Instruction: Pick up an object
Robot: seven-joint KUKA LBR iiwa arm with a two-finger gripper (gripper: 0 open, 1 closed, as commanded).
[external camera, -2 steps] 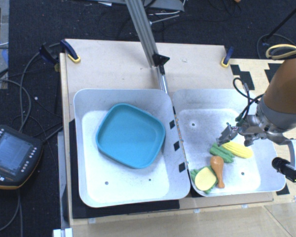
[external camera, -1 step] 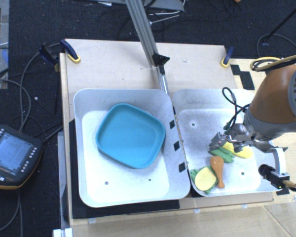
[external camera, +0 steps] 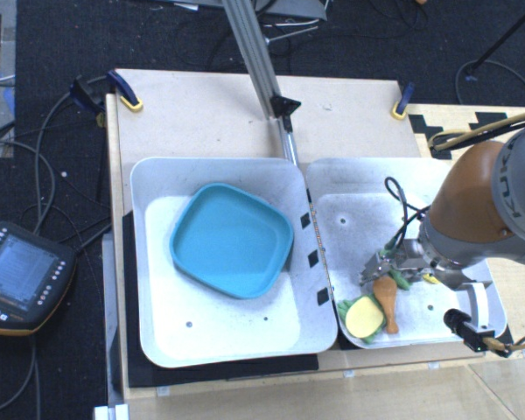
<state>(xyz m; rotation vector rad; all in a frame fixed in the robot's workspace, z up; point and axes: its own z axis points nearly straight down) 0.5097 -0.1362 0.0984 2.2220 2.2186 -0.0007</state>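
Note:
In the right bin [external camera: 350,208], near its front edge, lies a small cluster of toys. A brown drumstick-shaped piece [external camera: 388,299] leans against a round yellow-green piece [external camera: 362,317]. A small green item [external camera: 396,276] peeks out just behind them, under the tool. My gripper [external camera: 383,268] hangs low over this cluster, right above the top of the drumstick and the green item. The grey arm with its orange band [external camera: 471,201] comes in from the right and hides the bin's right side.
A large blue square plate [external camera: 232,239] lies in the left bin [external camera: 157,322]. A slanted metal pole [external camera: 255,46] rises behind the bins. Black clips [external camera: 308,221] mark the divide between the bins. A teach pendant [external camera: 17,274] lies on the floor at left.

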